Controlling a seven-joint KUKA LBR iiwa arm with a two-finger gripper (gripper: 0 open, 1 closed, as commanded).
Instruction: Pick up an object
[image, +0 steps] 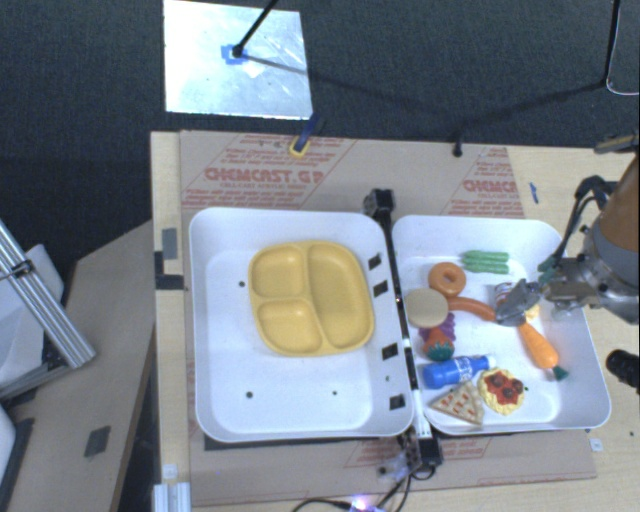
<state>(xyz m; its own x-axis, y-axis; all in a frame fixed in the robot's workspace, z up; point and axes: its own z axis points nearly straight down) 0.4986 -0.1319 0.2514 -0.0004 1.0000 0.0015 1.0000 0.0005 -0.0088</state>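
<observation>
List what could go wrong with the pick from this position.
1. The gripper sits low over the carrot and the orange sausage-like toy; it may nudge either one rather than grasp it.
2. The toys crowd the right bin: donut, blue bottle, pizza slice. Closing might catch two, or push one away.

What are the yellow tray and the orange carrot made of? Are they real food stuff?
The yellow tray looks like smooth moulded plastic: one even colour, soft sheen, rounded compartments. The carrot seems to be a plastic toy too, with its flat bright orange and a neat green tip, though it is too small to be sure.
</observation>
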